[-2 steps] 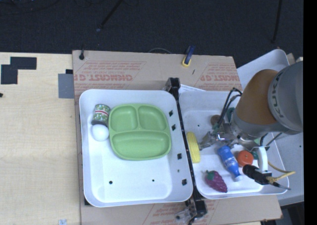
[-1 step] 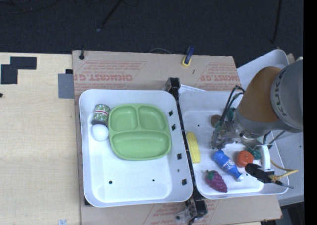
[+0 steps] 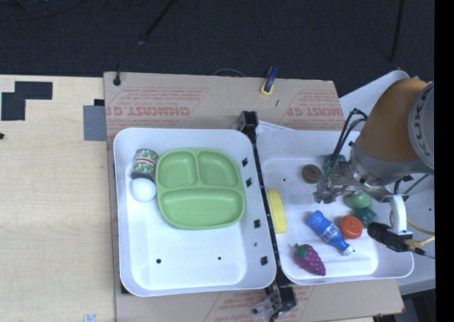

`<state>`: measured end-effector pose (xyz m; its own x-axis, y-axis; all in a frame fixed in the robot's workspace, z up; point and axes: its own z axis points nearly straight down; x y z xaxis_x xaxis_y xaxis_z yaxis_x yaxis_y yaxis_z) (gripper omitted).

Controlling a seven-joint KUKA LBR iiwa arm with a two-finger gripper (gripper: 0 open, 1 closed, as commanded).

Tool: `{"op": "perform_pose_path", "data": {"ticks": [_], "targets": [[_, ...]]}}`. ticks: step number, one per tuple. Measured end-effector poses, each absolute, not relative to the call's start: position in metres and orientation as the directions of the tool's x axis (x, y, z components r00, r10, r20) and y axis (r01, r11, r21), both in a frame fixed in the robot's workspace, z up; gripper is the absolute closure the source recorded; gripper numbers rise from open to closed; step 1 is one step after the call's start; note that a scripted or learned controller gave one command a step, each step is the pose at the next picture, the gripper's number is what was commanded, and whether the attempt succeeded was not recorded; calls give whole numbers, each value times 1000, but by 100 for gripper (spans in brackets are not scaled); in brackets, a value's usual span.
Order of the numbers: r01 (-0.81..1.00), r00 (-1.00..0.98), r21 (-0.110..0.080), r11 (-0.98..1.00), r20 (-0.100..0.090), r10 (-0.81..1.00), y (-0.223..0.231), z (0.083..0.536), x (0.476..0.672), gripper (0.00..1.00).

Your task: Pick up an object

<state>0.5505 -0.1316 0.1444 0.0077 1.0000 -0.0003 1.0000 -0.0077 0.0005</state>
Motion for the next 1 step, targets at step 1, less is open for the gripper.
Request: {"op": "perform_pose_path", "data": {"ticks": [1], "targets": [[1000,1,0,-1,0,1000,-129,197,541,100]]}}
